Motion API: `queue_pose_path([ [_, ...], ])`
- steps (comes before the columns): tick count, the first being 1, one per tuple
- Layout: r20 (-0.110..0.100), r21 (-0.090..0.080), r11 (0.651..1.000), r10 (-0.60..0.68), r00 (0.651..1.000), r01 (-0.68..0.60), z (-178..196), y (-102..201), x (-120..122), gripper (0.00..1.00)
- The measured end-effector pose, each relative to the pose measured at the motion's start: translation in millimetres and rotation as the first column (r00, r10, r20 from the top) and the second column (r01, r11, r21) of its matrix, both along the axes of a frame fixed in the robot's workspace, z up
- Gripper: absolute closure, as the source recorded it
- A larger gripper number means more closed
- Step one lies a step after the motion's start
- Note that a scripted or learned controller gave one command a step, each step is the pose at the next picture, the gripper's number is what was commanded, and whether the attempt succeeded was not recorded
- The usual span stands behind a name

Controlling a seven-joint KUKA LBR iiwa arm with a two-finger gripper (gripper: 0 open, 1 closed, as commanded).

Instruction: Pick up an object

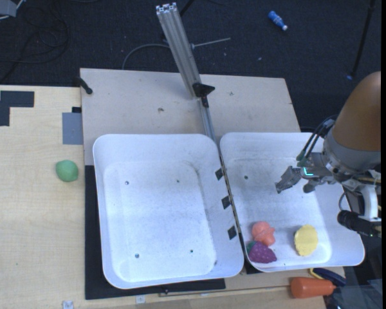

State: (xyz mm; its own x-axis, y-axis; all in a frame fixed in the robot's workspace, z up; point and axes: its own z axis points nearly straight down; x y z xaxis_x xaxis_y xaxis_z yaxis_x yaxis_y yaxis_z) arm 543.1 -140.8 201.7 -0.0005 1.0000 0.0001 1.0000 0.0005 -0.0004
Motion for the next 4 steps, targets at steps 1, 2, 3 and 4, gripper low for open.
queue_pose_path([
  [1,0.000,0.000,1.000,0.000,1.000,0.000,0,0,0,0.00],
  [2,-0.005,0.001,1.000,0.000,1.000,0.000,-58,2,7,0.00],
  [3,-0.001,0.000,1.000,0.000,1.000,0.000,-110,3,7,0.00],
  [4,0.001,0.000,1.000,-0.003,1.000,0.003,-97,1,8,1.00],
])
